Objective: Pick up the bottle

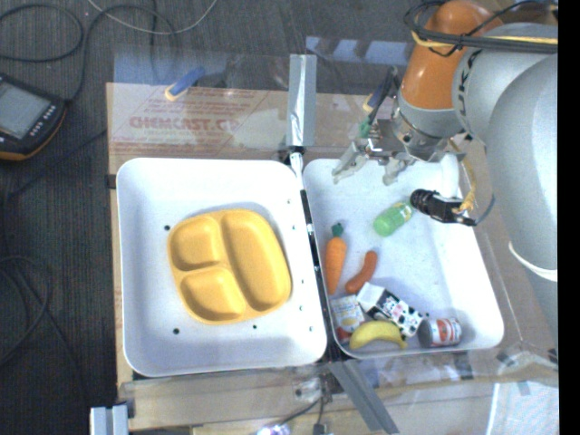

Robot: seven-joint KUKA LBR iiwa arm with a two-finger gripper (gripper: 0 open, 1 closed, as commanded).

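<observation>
Bright, even overhead light, slightly soft focus.
The white bins (136, 352) glare nearly blown out at centre; shadows stay faint and short; the floor (54, 270) at left falls dim; the arm (530, 107) blurs at upper right.

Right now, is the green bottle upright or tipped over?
Tipped. The green bottle lies on its side on the floor of the right bin, long axis slanted, below the open tool, which isn't touching it.

Faint red print "CHEMCAST" on brown board (195, 120) behind left bin, rest too blurred to read. Can (441, 331) label, small box (396, 309) pattern: illegible.
</observation>
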